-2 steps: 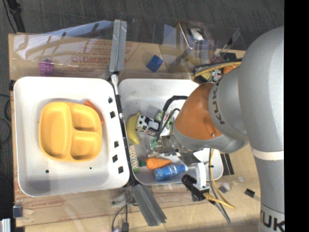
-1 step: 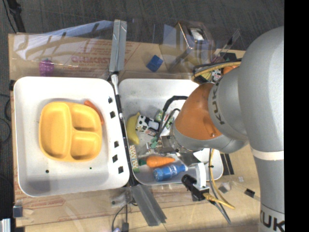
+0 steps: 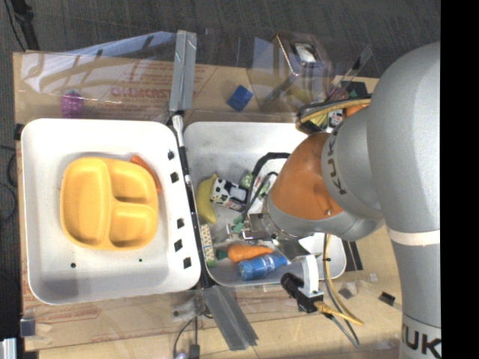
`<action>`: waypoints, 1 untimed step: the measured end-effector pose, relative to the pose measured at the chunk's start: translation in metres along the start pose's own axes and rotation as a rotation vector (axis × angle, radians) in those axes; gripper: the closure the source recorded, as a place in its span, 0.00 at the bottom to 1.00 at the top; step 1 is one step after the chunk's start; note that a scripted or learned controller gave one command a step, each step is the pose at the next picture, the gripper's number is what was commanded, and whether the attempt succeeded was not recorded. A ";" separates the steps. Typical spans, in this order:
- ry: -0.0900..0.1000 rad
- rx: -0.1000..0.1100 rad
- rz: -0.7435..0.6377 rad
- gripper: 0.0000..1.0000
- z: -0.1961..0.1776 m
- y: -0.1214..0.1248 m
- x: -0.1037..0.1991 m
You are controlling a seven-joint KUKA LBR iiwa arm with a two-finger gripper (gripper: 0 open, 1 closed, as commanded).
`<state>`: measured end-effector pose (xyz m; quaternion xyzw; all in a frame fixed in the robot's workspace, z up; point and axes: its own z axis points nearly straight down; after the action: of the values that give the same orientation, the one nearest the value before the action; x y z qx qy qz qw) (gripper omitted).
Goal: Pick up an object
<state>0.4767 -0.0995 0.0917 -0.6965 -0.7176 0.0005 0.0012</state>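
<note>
Over the right bin point(image 3: 224, 137) the arm point(image 3: 389, 170) reaches low, its orange band point(image 3: 299, 185) hanging above the clutter. Its jaws sit somewhere near the bin's middle, hidden under the wrist, so wide or narrow, I cannot tell. Just beside that spot lie a carrot point(image 3: 249, 253) and, touching it on the near side, a blue bottle point(image 3: 262, 267). A banana point(image 3: 203, 200) rests against the bin's left wall, a black-and-white cow toy point(image 3: 220, 191) beside it. Off left, the yellow tray point(image 3: 110, 202) sits in the left bin point(image 3: 45, 275).
</note>
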 end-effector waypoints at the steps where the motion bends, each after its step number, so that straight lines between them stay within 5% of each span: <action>1: -0.005 -0.004 -0.041 0.00 -0.001 0.001 0.003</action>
<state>0.4773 -0.0969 0.0928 -0.6818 -0.7315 0.0009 -0.0021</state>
